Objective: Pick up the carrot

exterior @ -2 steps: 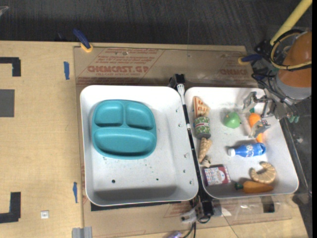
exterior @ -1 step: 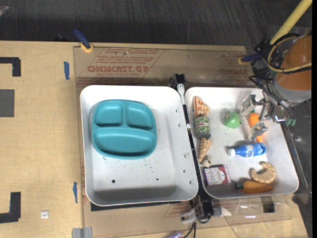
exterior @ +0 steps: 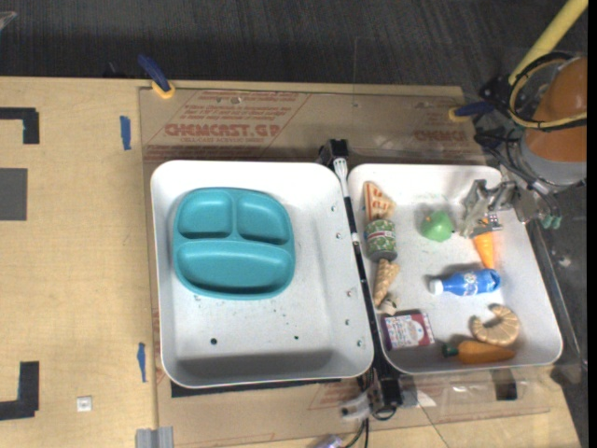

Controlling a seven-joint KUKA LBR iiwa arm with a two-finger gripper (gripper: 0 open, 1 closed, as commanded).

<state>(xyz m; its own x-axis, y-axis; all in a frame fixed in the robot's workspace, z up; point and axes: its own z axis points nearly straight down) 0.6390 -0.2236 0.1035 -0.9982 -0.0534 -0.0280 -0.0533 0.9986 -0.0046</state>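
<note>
An orange, carrot-like object with a dark green end [exterior: 482, 350] lies along the front wall of the right bin [exterior: 546, 287]. A shorter orange tapered piece [exterior: 485, 248] sits farther back, by the bin's right side. My gripper [exterior: 485, 217] hangs directly over that shorter piece, and its metal tip meets or nearly meets the piece's top. The view does not settle whether the piece is gripped. The grey arm with its orange band [exterior: 558, 110] comes in from the upper right.
The right bin also holds a green ball [exterior: 436, 225], a blue bottle [exterior: 466, 283], a croissant [exterior: 494, 323], a dark red box [exterior: 408, 329], a green can [exterior: 381, 239] and a pizza slice [exterior: 378, 199]. A teal divided plate [exterior: 233, 243] lies in the left bin [exterior: 280, 343].
</note>
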